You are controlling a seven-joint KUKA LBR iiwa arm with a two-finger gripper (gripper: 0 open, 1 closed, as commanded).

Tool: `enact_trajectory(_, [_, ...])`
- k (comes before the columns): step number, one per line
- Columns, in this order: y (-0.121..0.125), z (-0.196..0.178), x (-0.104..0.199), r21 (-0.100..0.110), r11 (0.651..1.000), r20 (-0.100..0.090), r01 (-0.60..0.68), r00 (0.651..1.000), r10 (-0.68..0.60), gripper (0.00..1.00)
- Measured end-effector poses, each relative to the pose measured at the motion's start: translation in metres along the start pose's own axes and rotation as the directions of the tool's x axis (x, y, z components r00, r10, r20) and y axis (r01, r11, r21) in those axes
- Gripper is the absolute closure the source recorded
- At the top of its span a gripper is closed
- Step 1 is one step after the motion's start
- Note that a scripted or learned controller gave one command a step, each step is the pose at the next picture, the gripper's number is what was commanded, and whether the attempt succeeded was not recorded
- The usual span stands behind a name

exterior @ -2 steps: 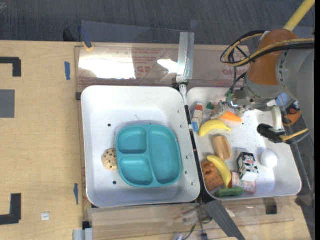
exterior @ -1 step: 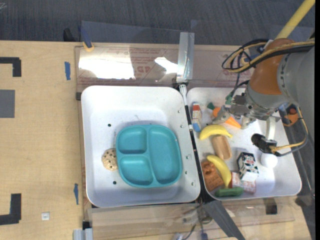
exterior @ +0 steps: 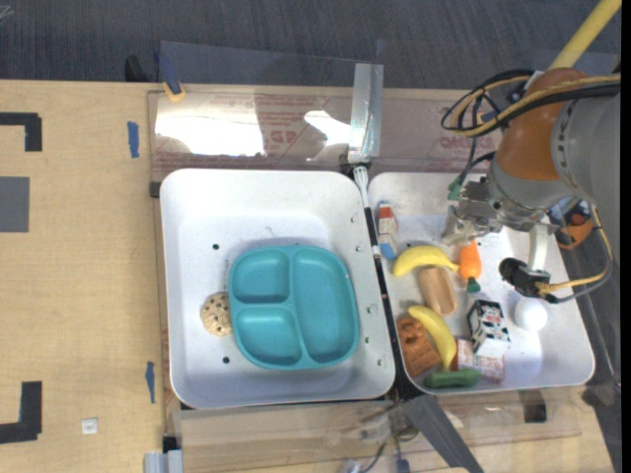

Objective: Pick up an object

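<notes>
You've got the grey arm with the orange band (exterior: pixel 552 136) reaching in over the back of the right-hand shallow white bin (exterior: pixel 562 358). Its claw (exterior: pixel 471 220) hangs above that bin's rear area; whether it's apart or together, you can't tell from this angle, and nothing is seen between its tips.

Using the right bin as reference:
- Small orange carrot-shaped toy (exterior: pixel 470 261) sits just below the claw, near the bin's middle.
- Upper yellow plastic banana (exterior: pixel 424 259) lies left of the carrot, close to the bin's left wall.
- Tan cylindrical block (exterior: pixel 436 289) sits just beneath that banana, touching or nearly so.
- Second yellow banana (exterior: pixel 435 333) lies toward the bin's front left, over a brown lumpy food toy (exterior: pixel 414 345).
- Green flat piece (exterior: pixel 452 380) rests at the front wall.
- Black-and-white small carton (exterior: pixel 488 323) stands right of the second banana, with a pinkish packet (exterior: pixel 485 365) in front of it.
- White ball (exterior: pixel 532 315) sits toward the right side.
- Small red-and-white item (exterior: pixel 385 220) lies in the rear left corner.

Left of that bin, the second white bin (exterior: pixel 197 215) holds a teal three-compartment plastic plate (exterior: pixel 292 305) and a round speckled cookie (exterior: pixel 216 313) touching the plate's left edge. Both bins rest on the wooden bench (exterior: pixel 79 264).
</notes>
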State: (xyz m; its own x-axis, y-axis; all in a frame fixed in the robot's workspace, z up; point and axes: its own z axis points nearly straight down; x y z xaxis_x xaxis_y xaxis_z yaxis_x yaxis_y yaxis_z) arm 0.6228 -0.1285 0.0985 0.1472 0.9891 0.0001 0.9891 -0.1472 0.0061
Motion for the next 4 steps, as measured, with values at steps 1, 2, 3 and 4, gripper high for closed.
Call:
enact_trajectory(1, [0.0, 0.001, 0.0, 0.002, 1.0, 0.0, 0.0, 1.0, 0.0, 0.0])
enact_trajectory(2, [0.011, -0.053, -0.042, 0.002, 0.965, 0.002, -0.263, 0.965, 0.263, 0.0])
enact_trajectory(3, [0.021, -0.095, -0.054, 0.001, 0.96, 0.001, -0.279, 0.96, 0.279, 0.0])
enact_trajectory(4, [-0.049, -0.03, -0.054, 0.014, 0.97, 0.003, -0.241, 0.971, 0.241, 0.0])
